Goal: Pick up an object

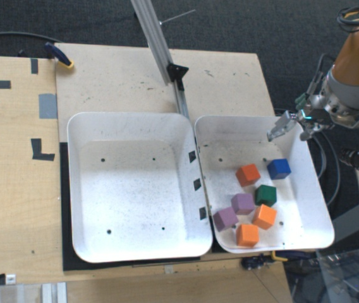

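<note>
the gripper [291,126] hangs over the upper right corner of the right bin [230,128], at the end of the grey arm with its orange band [351,59] that comes in from the right. two fingers show, one pale grey and slanting down to the left over the bin's rim, the other shorter and just to its right; they stand apart with a small gap, and nothing lies between them, so the jaws are open and hold nothing.

all the blocks lie in the right bin, below the gripper and clear of it. nearest is the blue block [279,168], close to the bin's right wall, down and slightly left of the fingers. the upper orange block [248,173] sits to its left. below these are the green block [266,194] and, just beside it on the left, a purple block [243,202]. a second purple block [225,218] lies lower left, near the wall shared with the other bin. an orange block [265,216] rests under the green one, and another orange block [248,234] lies lowest, near the front rim. none of them touches the fingers.

the left bin [81,169] stands beside the right one, their walls meeting in the middle. a slanted metal rail [151,27] runs down from the top toward that join.
</note>
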`<action>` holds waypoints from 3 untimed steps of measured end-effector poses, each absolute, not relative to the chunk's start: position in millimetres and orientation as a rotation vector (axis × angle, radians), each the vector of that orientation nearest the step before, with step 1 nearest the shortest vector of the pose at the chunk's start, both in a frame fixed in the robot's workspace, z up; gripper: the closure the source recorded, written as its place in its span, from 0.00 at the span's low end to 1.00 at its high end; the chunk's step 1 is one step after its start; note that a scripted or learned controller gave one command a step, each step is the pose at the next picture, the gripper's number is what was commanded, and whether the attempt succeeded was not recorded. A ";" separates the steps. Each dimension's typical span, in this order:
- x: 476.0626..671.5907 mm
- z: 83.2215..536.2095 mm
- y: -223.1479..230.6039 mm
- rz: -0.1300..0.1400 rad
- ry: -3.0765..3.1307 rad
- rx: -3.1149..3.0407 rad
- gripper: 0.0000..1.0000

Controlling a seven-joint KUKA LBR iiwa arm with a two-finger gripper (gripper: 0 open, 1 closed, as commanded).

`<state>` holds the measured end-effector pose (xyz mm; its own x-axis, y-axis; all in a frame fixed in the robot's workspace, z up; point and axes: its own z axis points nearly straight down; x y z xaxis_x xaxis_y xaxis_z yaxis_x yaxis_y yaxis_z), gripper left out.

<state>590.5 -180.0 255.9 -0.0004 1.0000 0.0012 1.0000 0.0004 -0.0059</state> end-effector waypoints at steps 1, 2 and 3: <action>591.4 258.8 -179.9 0.001 -2.223 -2.219 0.00; 588.8 194.1 -177.0 0.008 -2.218 -2.216 0.00; 588.8 145.3 -167.4 0.006 -2.221 -2.216 0.00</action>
<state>588.8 -167.4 145.3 -0.0019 1.0000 0.0004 1.0000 0.0019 -0.0057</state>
